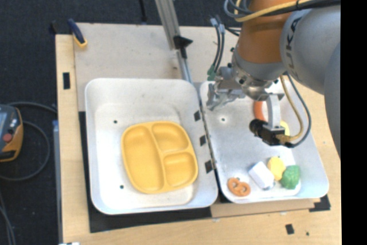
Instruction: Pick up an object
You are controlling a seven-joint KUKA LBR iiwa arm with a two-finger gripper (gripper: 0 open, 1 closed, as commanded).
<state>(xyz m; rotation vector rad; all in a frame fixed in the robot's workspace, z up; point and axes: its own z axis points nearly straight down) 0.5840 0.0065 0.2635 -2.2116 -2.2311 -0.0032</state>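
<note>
The gripper [213,99] hangs over the right bin [229,140] at its 11 o'clock corner; whether the jaws are wide or narrow, I cannot tell. Pickable objects cluster at 5 o'clock: pretzel [238,186], white block [261,174], green piece [291,177]. Better to centre over one, well apart from neighbours, then descend.

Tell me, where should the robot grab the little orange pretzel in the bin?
Probably straight from above. The orange pretzel lies flat on the floor of the right bin, close to the front rim, so a sideways approach would likely bump the wall. Pinching across its outer loop, one finger on each side, looks best. The white block sits just beside it, so the fingers should stay narrow.
</note>
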